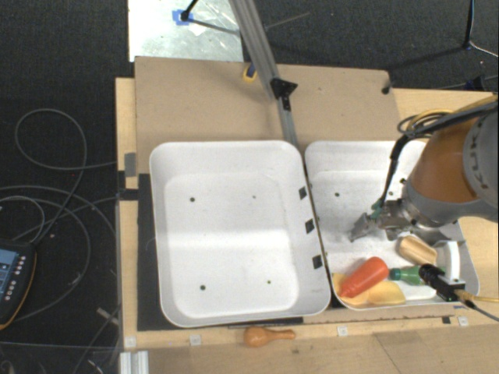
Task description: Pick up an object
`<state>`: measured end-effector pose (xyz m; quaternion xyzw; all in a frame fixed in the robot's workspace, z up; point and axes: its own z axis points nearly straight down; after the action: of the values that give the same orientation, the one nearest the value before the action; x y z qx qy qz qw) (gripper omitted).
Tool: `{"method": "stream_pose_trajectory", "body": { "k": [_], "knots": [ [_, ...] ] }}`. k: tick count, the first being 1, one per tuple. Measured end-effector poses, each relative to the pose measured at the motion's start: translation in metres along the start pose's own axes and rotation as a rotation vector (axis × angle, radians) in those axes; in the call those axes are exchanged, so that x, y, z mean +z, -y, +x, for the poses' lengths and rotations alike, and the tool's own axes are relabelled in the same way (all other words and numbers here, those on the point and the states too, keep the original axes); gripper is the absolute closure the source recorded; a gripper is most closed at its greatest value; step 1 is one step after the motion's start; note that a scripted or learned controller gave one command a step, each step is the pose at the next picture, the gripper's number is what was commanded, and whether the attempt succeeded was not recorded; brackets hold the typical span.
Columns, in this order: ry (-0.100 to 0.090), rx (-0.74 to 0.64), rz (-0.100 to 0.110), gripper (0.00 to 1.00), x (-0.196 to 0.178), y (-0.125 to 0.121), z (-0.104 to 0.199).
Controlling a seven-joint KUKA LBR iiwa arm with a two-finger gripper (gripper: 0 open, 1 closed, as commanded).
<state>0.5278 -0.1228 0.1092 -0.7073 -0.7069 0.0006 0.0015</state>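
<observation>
Nothing is picked yet, you see: gripper [365, 228] hangs over the right bin [343, 174], its state I cannot tell; the orange carrot [363, 276] lies near, at the front corner.

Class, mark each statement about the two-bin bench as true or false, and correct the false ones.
1. The orange carrot-shaped object lies in the right bin. True.
2. The left bin is packed with toys. False: no objects are visible in it.
3. The gripper hangs over the right bin. True.
4. The gripper holds the carrot-shaped object between its fingers. False: that object lies apart from it, near the bin's front edge.
5. A small orange-brown object lies on the bench outside both bins. True.
</observation>
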Motion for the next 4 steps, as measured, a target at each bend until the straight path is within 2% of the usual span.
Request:
{"method": "stream_pose_trajectory", "body": {
  "k": [1, 2, 3, 4],
  "knots": [
    [0.001, 0.0, -0.006, 1.0, -0.013, -0.001, -0.001],
    [0.002, -0.007, -0.011, 1.0, -0.072, -0.006, 0.008],
    [0.003, -0.007, -0.01, 1.0, -0.117, -0.011, 0.01],
    [0.002, -0.007, -0.008, 1.0, -0.142, -0.012, 0.01]
  ]
}}
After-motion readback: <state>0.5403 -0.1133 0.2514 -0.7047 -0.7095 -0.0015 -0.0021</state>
